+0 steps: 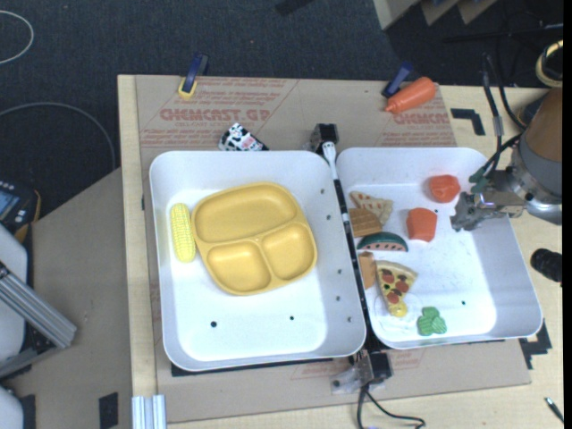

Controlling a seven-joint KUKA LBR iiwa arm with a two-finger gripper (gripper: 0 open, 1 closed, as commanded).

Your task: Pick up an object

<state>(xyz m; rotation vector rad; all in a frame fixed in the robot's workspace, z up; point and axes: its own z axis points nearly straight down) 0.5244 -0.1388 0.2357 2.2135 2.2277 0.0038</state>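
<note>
Gripper (466,214) hangs low at the 3 o'clock side of the right bin (509,275), nothing between the fingers; whether they are spread or closed can't be told at this angle. Nearest candidates: orange-red block (422,223) just at its 9 o'clock, red tomato-like piece (442,187) at its 11 o'clock, both close but apart from it. Likely risk: with two targets so near each other, a descent between them could nudge one aside or pinch an edge and let it slip; the rounded red piece looks prone to rolling. Further toward 9 o'clock, along the bin's left wall, lie a cracker stack (367,213), watermelon slice (382,240), pizza slice (393,284) and green broccoli-like piece (432,322), bunched enough to crowd a grasp. Left bin (170,239) holds a yellow divided plate (253,237) and a corn cob (182,231). A carrot (411,95) lies on the bench outside, at 12 o'clock.
</note>
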